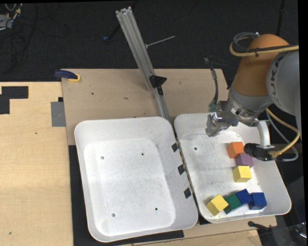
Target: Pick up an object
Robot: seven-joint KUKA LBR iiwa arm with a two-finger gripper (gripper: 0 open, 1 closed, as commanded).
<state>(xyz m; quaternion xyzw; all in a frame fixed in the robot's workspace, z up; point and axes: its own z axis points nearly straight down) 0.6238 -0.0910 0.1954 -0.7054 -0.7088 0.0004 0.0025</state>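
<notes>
The jaws (214, 127) hang over the back part of the right bin (206, 168), near its far edge, and I cannot tell if they are apart or together because they look small and blurry from up here. Nothing can be seen between them. Above them is the grey arm (289, 82) with its big orange band (255, 66), coming in from the right. Just to the right of the jaws and a bit closer to us sits an orange block (235, 149). A purple block (244, 159) touches it, and a yellow block (242, 173) sits right next to that one. At the near edge of the same bin are 4 more blocks in a bunch: another yellow block (217, 204), a green block (231, 202), and 2 blue blocks (251, 198). The left bin (125, 176) sits beside the right bin, and both rest on the table (29, 164), which is light wood.
</notes>
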